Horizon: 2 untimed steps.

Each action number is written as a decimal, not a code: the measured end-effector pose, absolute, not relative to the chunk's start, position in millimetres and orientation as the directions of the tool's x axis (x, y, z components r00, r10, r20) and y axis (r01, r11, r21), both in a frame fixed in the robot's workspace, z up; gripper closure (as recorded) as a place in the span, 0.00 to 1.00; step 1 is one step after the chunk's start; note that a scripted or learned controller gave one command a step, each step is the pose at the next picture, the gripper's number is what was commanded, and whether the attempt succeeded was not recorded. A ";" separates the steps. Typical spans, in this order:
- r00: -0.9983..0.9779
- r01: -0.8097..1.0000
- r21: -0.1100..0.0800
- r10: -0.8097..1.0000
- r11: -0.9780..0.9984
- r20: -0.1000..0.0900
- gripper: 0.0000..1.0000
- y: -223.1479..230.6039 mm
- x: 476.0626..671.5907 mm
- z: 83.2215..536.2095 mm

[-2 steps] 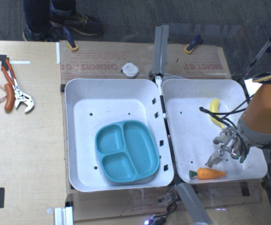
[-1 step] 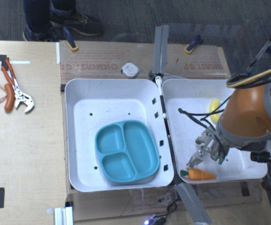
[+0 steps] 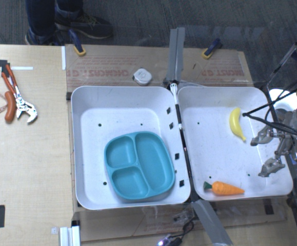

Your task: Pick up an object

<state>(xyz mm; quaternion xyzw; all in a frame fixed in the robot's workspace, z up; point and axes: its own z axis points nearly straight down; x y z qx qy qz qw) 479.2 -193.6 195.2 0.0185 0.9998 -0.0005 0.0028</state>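
A yellow banana [image 3: 236, 123] lies in the right bin [image 3: 215, 152], near its far right side. An orange carrot [image 3: 225, 189] with a green top rests against that bin's front wall. My gripper [image 3: 266, 151] hangs at the right bin's right edge, open, its two metal fingers [image 3: 261, 137] spread apart with nothing between them. It sits right of the banana and up-right of the carrot, apart from both.
The left bin [image 3: 86, 137] holds a teal divided plate [image 3: 138, 164]. A grey divider post [image 3: 176, 60] stands between the bins at the back. Pliers [image 3: 12, 99] lie on the bench at far left; a small round tape measure [image 3: 142, 76] sits behind the bins.
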 end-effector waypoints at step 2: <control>-0.710 0.704 0.002 0.704 0.710 -0.004 0.00 -104.8 479.0 92.6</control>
